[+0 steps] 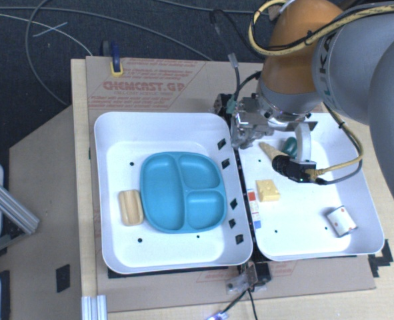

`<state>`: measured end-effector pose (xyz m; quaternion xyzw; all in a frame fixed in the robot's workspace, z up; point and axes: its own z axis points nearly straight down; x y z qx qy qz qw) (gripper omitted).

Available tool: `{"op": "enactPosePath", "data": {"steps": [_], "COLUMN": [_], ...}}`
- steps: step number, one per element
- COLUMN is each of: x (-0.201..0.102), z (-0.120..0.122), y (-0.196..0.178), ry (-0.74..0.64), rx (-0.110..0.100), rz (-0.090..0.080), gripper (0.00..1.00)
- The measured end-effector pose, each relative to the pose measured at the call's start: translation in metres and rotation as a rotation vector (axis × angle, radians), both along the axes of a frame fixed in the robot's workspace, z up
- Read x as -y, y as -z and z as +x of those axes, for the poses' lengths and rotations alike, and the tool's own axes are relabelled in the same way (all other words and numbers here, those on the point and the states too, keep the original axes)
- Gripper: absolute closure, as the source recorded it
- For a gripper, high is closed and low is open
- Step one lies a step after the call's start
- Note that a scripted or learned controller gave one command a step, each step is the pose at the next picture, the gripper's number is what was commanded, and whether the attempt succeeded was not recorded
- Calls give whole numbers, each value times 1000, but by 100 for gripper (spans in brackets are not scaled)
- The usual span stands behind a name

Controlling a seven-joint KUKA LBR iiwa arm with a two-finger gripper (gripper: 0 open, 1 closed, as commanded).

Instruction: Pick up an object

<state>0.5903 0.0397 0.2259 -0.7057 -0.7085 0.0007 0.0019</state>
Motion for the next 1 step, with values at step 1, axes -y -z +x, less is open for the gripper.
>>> {"op": "enactPosePath", "data": {"steps": [1], "x": [-51], "z": [-12], "y": [-9], "ry": [0], "rx": [3], "rz": [0], "gripper": [100]}}
